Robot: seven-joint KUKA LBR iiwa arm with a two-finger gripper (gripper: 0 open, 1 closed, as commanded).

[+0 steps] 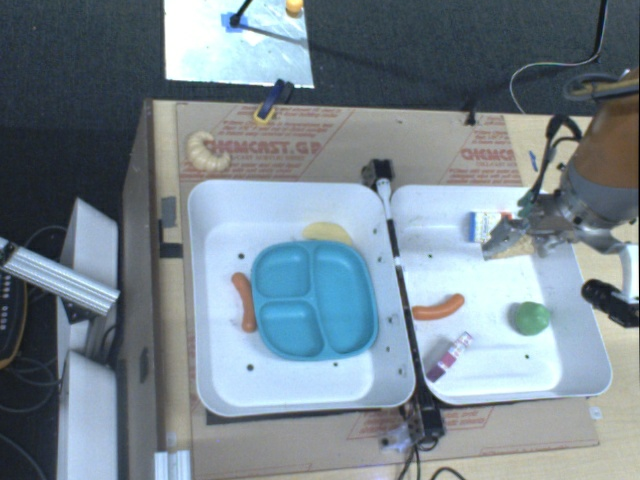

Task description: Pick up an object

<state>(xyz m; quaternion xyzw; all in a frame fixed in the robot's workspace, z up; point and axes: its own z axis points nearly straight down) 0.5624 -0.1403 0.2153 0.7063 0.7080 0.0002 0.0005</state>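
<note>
Nothing lifted yet: tool (503, 238) low beside small blue-and-white box (480, 226), grip impossible to judge. Orange sausage (438, 308), green ball (531, 317) below box, untouched.

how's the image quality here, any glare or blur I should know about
Camera view: even lighting, soft shadows; the white bins look bright, nearly washed out; the foil sheet at top reflects light; the gripper is blurry, and the small packet is too soft to read.

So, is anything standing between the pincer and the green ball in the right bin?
Nothing visible does. The pincer sits above the right bin near a blue-and-white box; the green ball lies apart, with bare bin floor between them.
</note>
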